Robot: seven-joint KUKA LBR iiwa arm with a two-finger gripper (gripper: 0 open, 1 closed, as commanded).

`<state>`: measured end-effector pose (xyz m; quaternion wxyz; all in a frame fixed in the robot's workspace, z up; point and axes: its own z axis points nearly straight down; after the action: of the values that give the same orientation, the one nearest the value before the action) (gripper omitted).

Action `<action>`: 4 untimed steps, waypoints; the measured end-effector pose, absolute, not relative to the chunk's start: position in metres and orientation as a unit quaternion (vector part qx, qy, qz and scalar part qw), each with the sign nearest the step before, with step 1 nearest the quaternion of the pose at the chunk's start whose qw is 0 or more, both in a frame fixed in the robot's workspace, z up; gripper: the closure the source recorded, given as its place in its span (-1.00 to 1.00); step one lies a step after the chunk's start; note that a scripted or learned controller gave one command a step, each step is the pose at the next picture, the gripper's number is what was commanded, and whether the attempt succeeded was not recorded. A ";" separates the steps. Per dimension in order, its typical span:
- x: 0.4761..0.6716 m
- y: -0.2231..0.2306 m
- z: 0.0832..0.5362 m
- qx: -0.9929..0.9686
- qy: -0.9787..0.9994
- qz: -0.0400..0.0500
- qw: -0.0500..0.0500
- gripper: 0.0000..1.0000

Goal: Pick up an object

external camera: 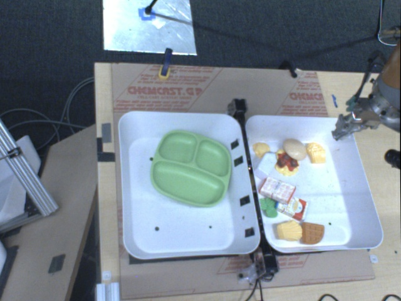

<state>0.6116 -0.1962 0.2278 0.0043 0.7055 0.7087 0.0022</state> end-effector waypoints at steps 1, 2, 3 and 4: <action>0.613 -0.196 0.225 0.705 0.709 0.001 0.002 1.00; 0.624 -0.154 0.228 0.704 0.710 0.001 0.001 1.00; 0.635 -0.102 0.238 0.703 0.711 0.002 0.001 1.00; 0.652 -0.046 0.224 0.703 0.711 0.002 0.001 1.00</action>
<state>0.6525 -0.0463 0.2243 0.0008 0.7034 0.7108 0.0019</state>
